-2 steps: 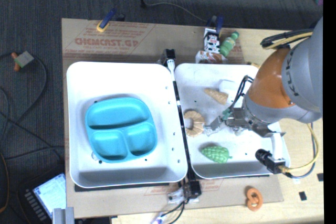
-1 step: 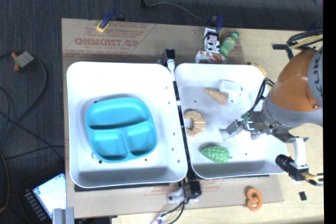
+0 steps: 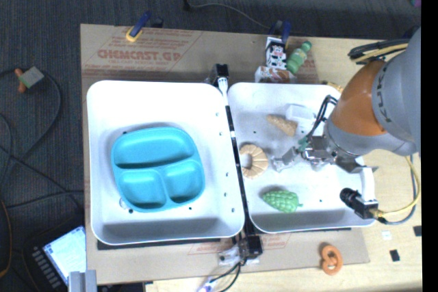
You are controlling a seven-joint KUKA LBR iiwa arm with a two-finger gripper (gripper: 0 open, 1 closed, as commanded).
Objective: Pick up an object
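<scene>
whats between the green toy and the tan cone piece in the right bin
In the camera view, the gripper sits between the green toy and the tan cone piece.

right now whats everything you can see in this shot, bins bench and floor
bins: 2, white, side by side on the bench
divided tray: 1, blue, in the left bin
round pastry-like item: 1, tan, right bin by the divider
cone-shaped item: 1, tan, right bin, upper middle
bumpy green item: 1, green, right bin, near the front wall
small bottle: 1, green, on the bench behind the right bin
ring: 1, orange, on the bench in front of the right bin
clamps: 2, blue, at the board's back edge
arm: 1, grey with orange band, over the right bin
gripper: 1, metal, low in the right bin
</scene>
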